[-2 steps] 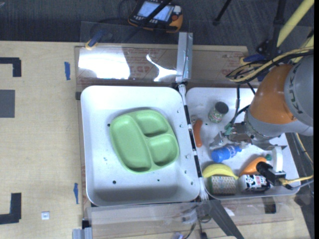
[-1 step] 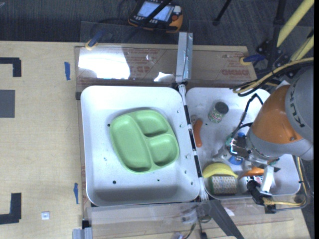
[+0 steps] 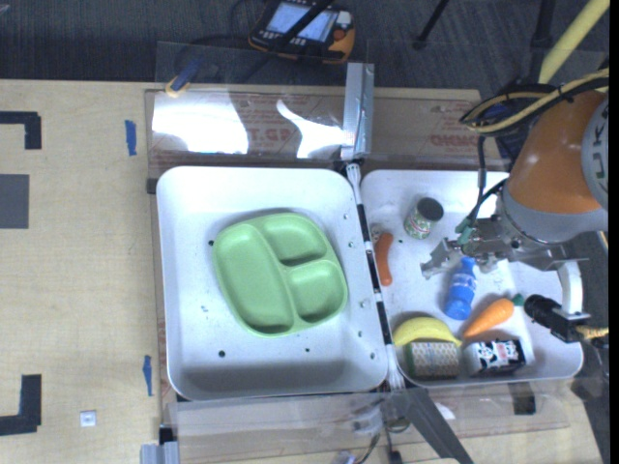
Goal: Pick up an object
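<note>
My gripper (image 3: 468, 251) hangs over the middle of the right bin (image 3: 571, 361), just above the top end of a blue bottle (image 3: 460, 296) that lies on the bin floor. Its fingers look spread, one finger (image 3: 440, 258) reaching left of the bottle's cap, and nothing is held between them. An orange carrot (image 3: 489, 315) lies against the bottle's lower right. A small round can (image 3: 423, 217) stands at the back, up and left of the gripper.
An orange-red stick (image 3: 384, 258) lies by the divider. A yellow sponge (image 3: 426, 332), a scrub pad (image 3: 435, 358) and a black-and-white carton (image 3: 497, 354) line the right bin's front wall. The left bin (image 3: 184, 259) holds a green divided plate (image 3: 280, 272).
</note>
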`<state>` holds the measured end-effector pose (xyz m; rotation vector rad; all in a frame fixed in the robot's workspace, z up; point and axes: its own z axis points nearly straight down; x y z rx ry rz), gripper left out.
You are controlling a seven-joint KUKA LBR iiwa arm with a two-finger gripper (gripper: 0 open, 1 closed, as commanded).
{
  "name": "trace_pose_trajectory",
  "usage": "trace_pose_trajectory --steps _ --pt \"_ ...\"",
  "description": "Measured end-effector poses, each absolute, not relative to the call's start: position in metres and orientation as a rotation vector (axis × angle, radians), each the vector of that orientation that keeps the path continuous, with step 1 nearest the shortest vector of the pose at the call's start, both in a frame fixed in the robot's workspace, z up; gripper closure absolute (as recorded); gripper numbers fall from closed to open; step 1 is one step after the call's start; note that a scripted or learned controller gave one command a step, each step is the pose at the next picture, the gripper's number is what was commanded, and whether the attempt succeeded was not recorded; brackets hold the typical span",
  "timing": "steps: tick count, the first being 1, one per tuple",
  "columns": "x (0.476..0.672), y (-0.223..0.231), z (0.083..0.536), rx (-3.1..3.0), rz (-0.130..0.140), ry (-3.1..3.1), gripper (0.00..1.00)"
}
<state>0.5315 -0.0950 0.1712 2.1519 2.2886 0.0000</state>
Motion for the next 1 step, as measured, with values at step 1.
trace_pose_trajectory --steps 1 --pt "0.5445 -0.1412 0.0865 2.203 0.005 2.235 0.00"
